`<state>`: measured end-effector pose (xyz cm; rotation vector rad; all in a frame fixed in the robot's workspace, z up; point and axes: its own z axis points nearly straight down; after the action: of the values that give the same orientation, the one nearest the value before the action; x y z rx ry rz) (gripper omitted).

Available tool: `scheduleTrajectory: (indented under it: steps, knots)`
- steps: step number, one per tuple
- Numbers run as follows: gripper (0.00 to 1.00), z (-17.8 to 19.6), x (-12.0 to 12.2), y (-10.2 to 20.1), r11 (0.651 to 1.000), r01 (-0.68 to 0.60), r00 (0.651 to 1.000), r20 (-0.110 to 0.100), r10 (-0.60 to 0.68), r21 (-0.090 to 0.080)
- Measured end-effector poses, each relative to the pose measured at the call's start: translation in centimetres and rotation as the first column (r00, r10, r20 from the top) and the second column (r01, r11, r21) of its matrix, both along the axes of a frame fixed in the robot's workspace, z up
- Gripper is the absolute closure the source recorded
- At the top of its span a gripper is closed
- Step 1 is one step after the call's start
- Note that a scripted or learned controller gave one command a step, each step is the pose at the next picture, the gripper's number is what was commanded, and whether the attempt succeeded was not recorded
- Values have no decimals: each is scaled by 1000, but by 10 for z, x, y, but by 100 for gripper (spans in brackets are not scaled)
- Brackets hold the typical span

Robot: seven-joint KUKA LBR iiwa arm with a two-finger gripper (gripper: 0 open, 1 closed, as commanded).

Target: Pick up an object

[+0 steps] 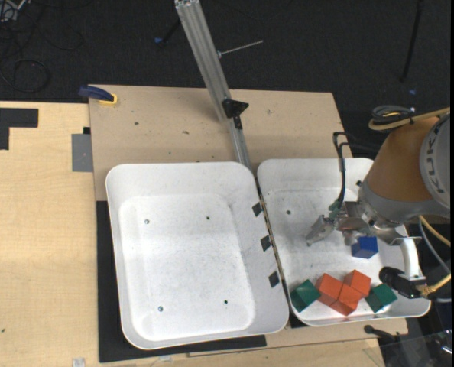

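Over the right bin [311, 178], the arm [410, 167] hangs low so its gripper [322, 229], fingers spread and holding nothing, can reach blocks huddled along the near edge: orange blocks [344, 290], green blocks [305, 293], and a blue block [364, 246].

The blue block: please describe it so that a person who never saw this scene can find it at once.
Look at the right white bin, the one under the arm. Along its near edge lies a cluster of orange and green blocks; the blue block sits just behind that cluster, close beside the tool. It is the bin's one blue piece, apart from the others.
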<state>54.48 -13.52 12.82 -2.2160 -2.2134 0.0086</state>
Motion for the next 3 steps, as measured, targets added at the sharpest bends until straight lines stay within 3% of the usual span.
scheduleTrajectory:
  steps: [1, 3]
  knots:
    - [100, 13, 1, -3, 1000, 9, 1000, 6, -9, -2]
    - [100, 116, -3, 1, 1000, -2, 1000, 13, 2, -3]
